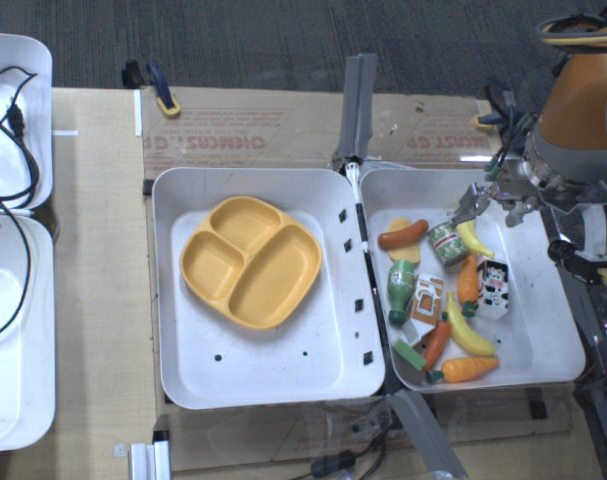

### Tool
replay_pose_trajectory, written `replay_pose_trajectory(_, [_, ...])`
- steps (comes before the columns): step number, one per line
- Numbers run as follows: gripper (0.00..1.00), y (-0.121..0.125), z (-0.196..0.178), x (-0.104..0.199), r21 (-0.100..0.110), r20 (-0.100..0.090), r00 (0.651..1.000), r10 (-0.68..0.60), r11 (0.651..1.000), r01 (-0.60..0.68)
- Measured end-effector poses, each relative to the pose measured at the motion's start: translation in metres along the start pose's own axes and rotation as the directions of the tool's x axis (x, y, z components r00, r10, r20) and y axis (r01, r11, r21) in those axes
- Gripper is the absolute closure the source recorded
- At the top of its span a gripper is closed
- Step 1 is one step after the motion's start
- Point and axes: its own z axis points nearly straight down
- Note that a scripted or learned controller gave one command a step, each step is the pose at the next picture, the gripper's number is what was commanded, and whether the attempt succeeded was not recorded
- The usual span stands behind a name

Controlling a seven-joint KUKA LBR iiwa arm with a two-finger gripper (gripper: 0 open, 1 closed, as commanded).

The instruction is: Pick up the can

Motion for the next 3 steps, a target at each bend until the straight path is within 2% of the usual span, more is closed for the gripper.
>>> replay_pose_trajectory(1, [0.0,0.0,0.086,0.05,0.001,0.0,1.0,0.014,1.0,-0.014])
replay_pose_trajectory(2, [1.0,0.0,0.076,0.049,0.001,0.0,1.0,0.018,1.0,-0.018])
replay_pose_trajectory(3, [1.0,0.027,-0.025,0.124,0.0,0.001,0.986,0.168,0.986,-0.168])
